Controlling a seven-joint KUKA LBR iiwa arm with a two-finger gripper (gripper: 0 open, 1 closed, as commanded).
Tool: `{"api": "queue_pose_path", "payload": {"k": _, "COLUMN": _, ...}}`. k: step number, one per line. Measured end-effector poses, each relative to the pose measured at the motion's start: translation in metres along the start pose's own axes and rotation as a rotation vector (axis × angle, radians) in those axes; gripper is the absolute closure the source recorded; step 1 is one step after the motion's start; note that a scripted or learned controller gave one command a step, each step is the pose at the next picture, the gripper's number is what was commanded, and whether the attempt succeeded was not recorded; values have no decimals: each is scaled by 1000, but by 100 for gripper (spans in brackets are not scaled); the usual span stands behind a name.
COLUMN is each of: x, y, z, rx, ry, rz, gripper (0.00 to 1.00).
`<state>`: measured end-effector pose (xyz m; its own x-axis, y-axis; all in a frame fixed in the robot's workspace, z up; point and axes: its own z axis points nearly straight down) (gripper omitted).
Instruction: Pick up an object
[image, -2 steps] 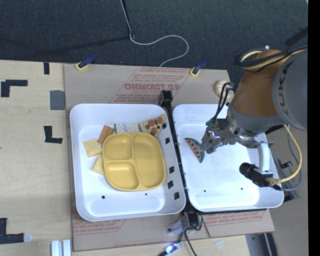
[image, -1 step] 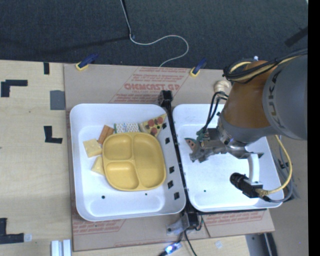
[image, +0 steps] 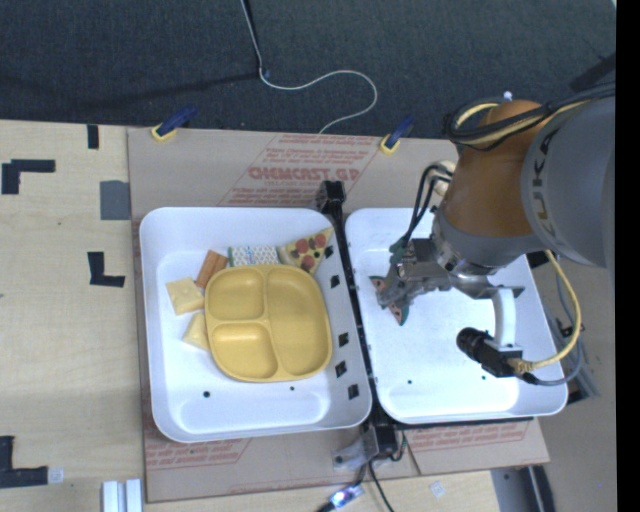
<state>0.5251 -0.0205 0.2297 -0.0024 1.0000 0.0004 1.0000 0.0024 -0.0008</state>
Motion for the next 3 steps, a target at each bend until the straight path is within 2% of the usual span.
{"api": "queue_pose_path", "payload": {"k": 1, "x": -1, "y": -5, "z": 15, "rx": 4, "ry": -1, "rz": 2, "gripper": 100}}
{"api": "queue_pose_path", "payload": {"k": 2, "x": 2, "y": -7, "z": 15, "rx": 3, "ry": 0, "rz": 1, "gripper": 100}}
{"api": "queue_pose_path", "payload": {"k": 3, "x": -10, "y": -11, "z": 12, "rx": 2, "ry": 0, "rz": 2, "gripper": 100}}
